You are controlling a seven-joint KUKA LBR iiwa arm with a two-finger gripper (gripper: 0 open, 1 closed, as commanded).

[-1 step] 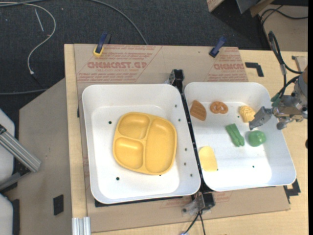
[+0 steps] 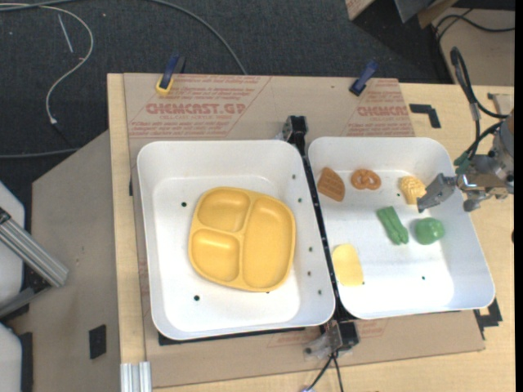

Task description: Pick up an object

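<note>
Right white bin, near to far: flat pale-yellow slab at 7 o'clock, long green pod-shaped toy centre, round green lump at 3, yellow corn-like piece at 1. Gripper at bin's 2 o'clock, just above lump, beside corn; nothing held, finger spread: cannot tell. Lump likely light, stiff, slick plastic; pinch across middle.

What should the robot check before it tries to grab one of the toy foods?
1. Gripper over the right bin: ok, near its right edge.
2. Something close to grab: ok, the round green piece and yellow corn lie beside it.
3. Gripper holding nothing: cannot tell.
4. Room around the green piece: ok, apart from the long green piece.
5. Yellow tray out of the way: ok, in the left bin.
</note>
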